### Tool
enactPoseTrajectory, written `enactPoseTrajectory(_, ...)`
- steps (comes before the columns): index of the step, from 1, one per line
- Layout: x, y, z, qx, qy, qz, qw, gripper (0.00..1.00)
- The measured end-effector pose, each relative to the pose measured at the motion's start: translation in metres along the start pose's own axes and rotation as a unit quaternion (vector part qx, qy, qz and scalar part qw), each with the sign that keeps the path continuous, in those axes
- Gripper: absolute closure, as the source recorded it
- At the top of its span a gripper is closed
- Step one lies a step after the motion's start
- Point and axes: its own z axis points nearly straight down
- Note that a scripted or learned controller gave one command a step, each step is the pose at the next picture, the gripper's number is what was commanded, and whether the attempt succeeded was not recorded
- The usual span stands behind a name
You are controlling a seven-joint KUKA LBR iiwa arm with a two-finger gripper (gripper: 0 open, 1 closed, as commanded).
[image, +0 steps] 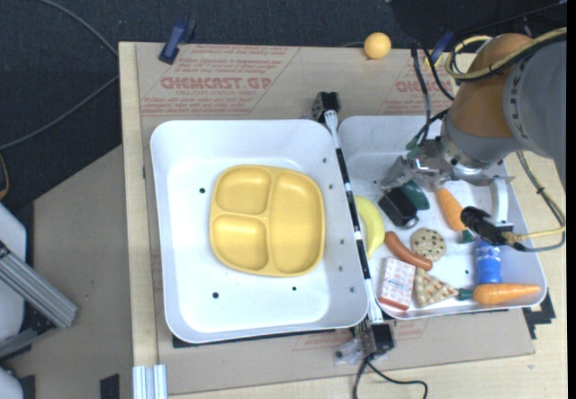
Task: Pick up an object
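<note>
My gripper point(402, 190) reaches down into the right bin point(378, 138) near its left-middle, over a small black and teal object point(400, 204). I cannot make out whether it touches that object. Around it lie a yellow fruit point(367, 222), a sausage point(407, 250), a round cookie point(428, 244), a short carrot point(447, 205), a blue can point(487, 264), a long carrot point(504, 294), a pizza slice point(434, 291) and a red-and-white packet point(396, 283).
The left bin point(180, 172) holds a yellow divided plate point(267, 219). An orange ball point(377, 45) and a blue clamp point(175, 41) sit on the bench behind the bins. Cables hang by the arm's orange band point(490, 91).
</note>
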Motion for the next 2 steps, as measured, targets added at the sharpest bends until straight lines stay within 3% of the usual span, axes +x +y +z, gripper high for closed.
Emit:
enactPoseTrajectory(1,0.002,-0.024,0.0002,0.002,0.001,0.0,1.0,0.0)
enactPoseTrajectory(2,0.0021,-0.0235,-0.0098,0.001,0.001,0.0,1.0,1.0)
